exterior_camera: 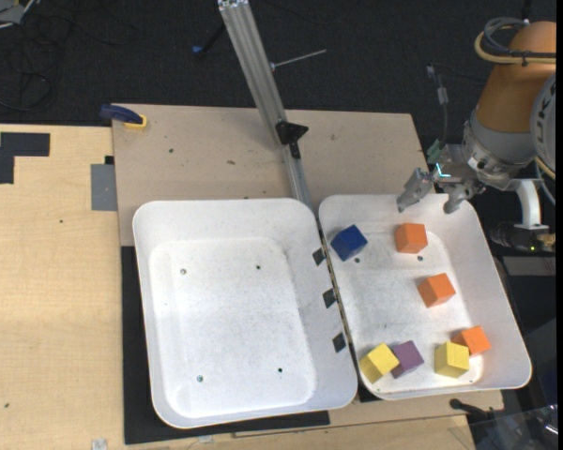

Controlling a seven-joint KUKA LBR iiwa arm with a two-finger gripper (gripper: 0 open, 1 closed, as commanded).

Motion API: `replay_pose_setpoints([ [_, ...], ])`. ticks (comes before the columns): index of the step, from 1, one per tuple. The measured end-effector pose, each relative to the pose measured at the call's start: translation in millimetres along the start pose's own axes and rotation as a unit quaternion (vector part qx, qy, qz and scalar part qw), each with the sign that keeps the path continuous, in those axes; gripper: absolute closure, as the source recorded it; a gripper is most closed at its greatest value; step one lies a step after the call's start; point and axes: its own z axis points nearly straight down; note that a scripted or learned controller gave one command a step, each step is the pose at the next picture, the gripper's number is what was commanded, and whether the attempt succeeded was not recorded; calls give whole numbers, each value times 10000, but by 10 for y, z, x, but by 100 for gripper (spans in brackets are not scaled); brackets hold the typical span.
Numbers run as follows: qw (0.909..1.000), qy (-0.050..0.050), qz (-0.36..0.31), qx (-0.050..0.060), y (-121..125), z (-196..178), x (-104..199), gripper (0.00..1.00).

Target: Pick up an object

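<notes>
step: approach, nothing picked yet | my hand (434, 193) spread open, holding nothing, above the right bin's (507, 279) far rim | nearest orange cube (411, 238) just below it | next: drop lower, straddle cube, then close

My single fixed camera, mounted above the counter (216, 148), angled down over both white bins (150, 223), arm (511, 101) entering from right, moderately distant

The arm (516, 101) holds its end effector (435, 193) open, fingers spread.
</notes>
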Motion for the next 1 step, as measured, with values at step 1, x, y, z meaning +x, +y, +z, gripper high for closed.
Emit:
replay_pose_setpoints([
  [1, 10000, -6, -19, -23, 11, -36, 9, 0],
])
